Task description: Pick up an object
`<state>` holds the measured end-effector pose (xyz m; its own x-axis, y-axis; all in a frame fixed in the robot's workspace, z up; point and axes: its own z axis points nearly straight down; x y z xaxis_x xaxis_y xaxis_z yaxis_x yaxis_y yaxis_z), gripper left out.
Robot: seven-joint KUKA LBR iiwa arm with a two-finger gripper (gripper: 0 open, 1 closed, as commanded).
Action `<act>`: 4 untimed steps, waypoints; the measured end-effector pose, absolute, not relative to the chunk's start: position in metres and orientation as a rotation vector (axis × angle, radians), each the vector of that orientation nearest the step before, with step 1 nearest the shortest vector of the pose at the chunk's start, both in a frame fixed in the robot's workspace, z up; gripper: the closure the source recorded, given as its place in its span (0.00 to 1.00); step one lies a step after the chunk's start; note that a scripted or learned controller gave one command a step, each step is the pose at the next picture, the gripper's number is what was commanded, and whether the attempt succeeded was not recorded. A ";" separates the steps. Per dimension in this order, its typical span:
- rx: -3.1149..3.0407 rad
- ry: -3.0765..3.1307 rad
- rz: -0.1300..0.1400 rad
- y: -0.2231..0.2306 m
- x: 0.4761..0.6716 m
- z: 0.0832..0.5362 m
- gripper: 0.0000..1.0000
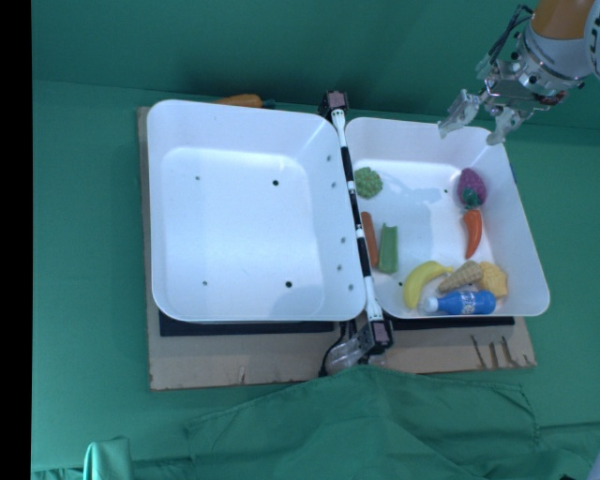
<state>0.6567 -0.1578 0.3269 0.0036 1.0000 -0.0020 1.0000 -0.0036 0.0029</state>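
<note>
The gripper (pixel 478 120) hangs above the far rim of the right bin (pixel 525 253), near its far right corner. Its two fingers stand apart with nothing between them. The orange band (pixel 562 17) of the arm shows at the top right, where the arm reaches in.

All candidate objects lie in the right bin. A purple berry-like piece (pixel 471 187) sits at the right side, nearest the gripper, with a red pepper (pixel 472 232) just beside it on the near side. A green leafy piece (pixel 367 182) lies at the far left of that bin. An orange carrot (pixel 369 238) and a green stalk (pixel 388 248) lie side by side along the left wall. At the near end a banana (pixel 421 281), a corn cob (pixel 461 277), a yellow piece (pixel 493 279) and a blue bottle (pixel 464 303) are crowded together, touching or nearly so.

The left bin (pixel 244 211) holds nothing loose that I can make out. A small orange item (pixel 240 99) lies outside it, beyond its far rim.

Judgement: the pick has not begun; the open hand is held high, likely ready for descent. The purple piece is closest and stands fairly clear. The near cluster carries a greater risk of a fouled or double grasp.
</note>
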 end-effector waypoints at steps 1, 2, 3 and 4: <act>2.223 2.215 0.001 -0.158 0.657 0.327 0.00; 2.221 2.209 0.005 -0.158 0.657 0.341 1.00; 2.225 2.213 0.001 -0.157 0.632 0.346 1.00; 2.223 2.217 -0.004 -0.167 0.675 0.266 1.00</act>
